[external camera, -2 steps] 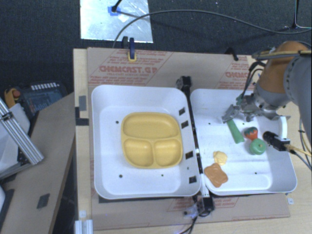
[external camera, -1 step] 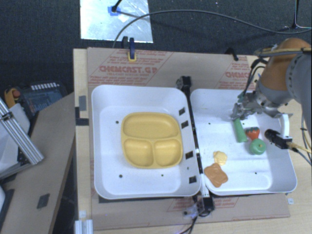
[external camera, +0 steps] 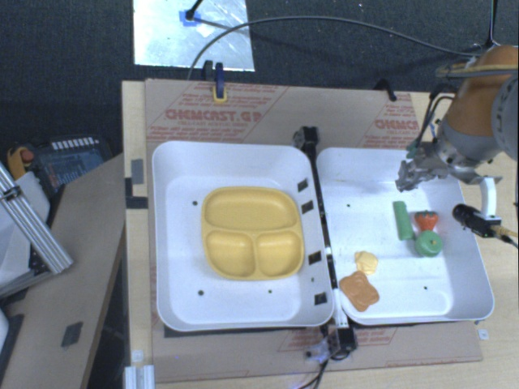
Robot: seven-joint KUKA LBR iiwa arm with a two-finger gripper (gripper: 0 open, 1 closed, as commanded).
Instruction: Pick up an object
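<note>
Hovering over the upper part of the right bin, the gripper carries nothing that can be seen between its tips, and whether it is released or clenched cannot be told from this slanted view. Just below it lies the likeliest target, a green stick, flat on the bin floor with its long axis running near to far in the view (slightly tilted, top end toward the gripper). It looks like a small, light, stiff toy piece with a smooth skin that might slip, so a pinch across its narrow width at mid-length seems best. Touching or nearly touching its right side sit a red-orange piece and a green round piece. The left bin holds a yellow divided tray.
</note>
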